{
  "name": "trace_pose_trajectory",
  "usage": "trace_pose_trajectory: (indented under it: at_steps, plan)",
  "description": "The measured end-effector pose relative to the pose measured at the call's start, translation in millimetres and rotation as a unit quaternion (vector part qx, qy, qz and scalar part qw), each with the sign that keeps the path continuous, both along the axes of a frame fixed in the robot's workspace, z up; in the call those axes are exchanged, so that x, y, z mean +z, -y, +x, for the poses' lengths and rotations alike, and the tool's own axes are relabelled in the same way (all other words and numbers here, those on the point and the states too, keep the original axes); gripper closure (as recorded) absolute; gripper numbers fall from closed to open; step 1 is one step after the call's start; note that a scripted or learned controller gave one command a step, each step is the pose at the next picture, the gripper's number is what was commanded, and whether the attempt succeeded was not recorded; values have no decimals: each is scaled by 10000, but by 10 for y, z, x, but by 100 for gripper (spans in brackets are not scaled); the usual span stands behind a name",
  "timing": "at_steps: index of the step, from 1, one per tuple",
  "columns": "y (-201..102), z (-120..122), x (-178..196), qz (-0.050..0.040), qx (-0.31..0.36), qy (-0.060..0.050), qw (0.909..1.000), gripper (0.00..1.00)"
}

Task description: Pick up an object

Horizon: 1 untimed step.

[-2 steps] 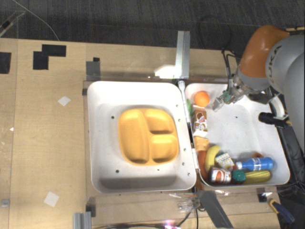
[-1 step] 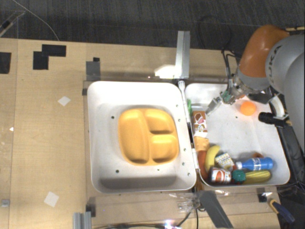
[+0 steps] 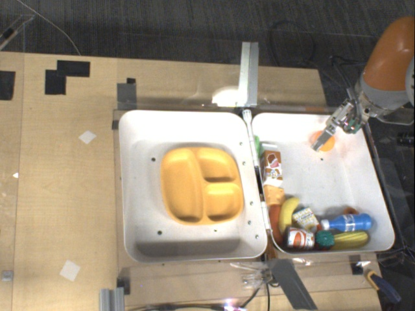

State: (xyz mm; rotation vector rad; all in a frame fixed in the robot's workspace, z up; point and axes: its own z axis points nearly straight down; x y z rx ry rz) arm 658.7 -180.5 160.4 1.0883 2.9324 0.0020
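Observation:
My gripper (image 3: 322, 138) hangs over the far right part of the right bin (image 3: 350, 173), its fingers pointing down and to the left. Just under its tip lies a small orange object (image 3: 327, 143), partly covered by the fingers. Along the bin's left wall sit a snack packet (image 3: 273, 166) and a yellow banana (image 3: 288, 211). At the near edge lie a red-and-white can (image 3: 300, 238), a blue-capped bottle (image 3: 347, 223), a green item (image 3: 325, 240) and a yellow item (image 3: 351, 239).
The left bin (image 3: 139, 173) holds a yellow divided tray (image 3: 201, 183). A metal post (image 3: 249, 76) stands behind the bins where they meet. The wooden bench (image 3: 58, 173) stretches to the left.

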Motion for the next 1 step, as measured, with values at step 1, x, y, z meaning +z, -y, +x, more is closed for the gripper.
trace_pose_trajectory:
  at_steps: [1]
  plan:
    - [-402, -42, -640, 33, -1524, -32, 9883, 0]
